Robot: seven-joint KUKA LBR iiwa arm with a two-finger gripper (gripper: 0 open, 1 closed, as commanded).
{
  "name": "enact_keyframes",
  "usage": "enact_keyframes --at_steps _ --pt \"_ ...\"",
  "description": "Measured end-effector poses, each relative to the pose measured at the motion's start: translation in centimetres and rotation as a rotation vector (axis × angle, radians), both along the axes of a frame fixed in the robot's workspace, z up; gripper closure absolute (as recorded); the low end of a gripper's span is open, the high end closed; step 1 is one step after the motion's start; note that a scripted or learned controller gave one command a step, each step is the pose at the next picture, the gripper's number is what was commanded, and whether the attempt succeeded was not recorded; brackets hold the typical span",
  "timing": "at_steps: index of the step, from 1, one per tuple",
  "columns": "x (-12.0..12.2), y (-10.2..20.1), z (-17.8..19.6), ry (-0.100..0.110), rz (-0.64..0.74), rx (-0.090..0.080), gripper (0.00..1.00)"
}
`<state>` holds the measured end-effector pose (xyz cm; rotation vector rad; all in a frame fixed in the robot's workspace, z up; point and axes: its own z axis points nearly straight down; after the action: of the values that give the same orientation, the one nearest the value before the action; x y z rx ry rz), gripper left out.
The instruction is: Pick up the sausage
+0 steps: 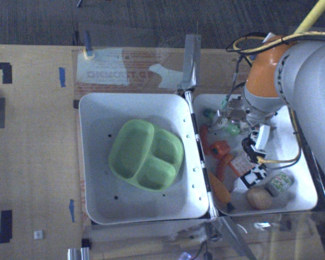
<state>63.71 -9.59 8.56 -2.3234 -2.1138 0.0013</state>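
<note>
In the right bin (306, 199), a reddish-brown elongated piece that looks like the sausage (222, 169) lies left of centre, between an orange-red toy (220, 148) and an orange carrot (219, 189). My gripper (229, 119) hangs below the orange wrist band (265, 80), over the far left part of this bin. It is above and slightly right of the sausage and clearly apart from it. Cables and the wrist body hide its tips.
The left bin (92, 145) holds a green divided plate (146, 155). The right bin also holds a red piece (204, 137), a small green item (208, 114), a black-and-white tag (254, 175), a tan potato-like lump (259, 197) and a green-white packet (279, 183). A metal divider (197, 161) separates the bins.
</note>
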Motion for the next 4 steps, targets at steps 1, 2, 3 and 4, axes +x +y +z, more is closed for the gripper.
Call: enact_keyframes --at_steps 1,2,3,4 --pt "-2.7 3.2 9.9 0.000 -0.189 -0.001 0.00" --pt "-2.7 0.1 0.0 0.000 -0.346 0.000 0.00" --pt "1.8 -0.1 -0.4 0.063 -0.527 -0.002 0.00" --pt "-0.5 -0.2 -0.1 0.003 -0.556 -0.001 0.00"
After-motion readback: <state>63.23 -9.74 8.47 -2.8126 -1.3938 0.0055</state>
